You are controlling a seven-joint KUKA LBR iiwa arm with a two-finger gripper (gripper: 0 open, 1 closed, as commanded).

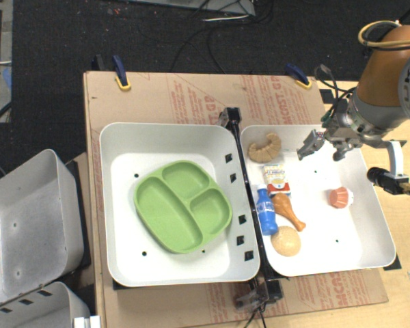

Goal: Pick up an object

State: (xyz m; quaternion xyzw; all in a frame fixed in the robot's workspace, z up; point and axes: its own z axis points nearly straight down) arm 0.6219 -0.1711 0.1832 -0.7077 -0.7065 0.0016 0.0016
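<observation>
Two bins, gripper spread

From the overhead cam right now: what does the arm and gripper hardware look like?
Arm: grey metal body with a broad orange band above the wrist and a yellowish cable looped over the top. Black cables run down to the gripper, which has two dark, slim fingers on a grey metal mount.

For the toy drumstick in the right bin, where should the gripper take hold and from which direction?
Probably from straight above, across the narrow shaft of the drumstick. It lies flat and slanted, its thick end by the blue bottle and its lower end near the tan ball, so the mid-shaft offers the most room for the gripper.
</observation>
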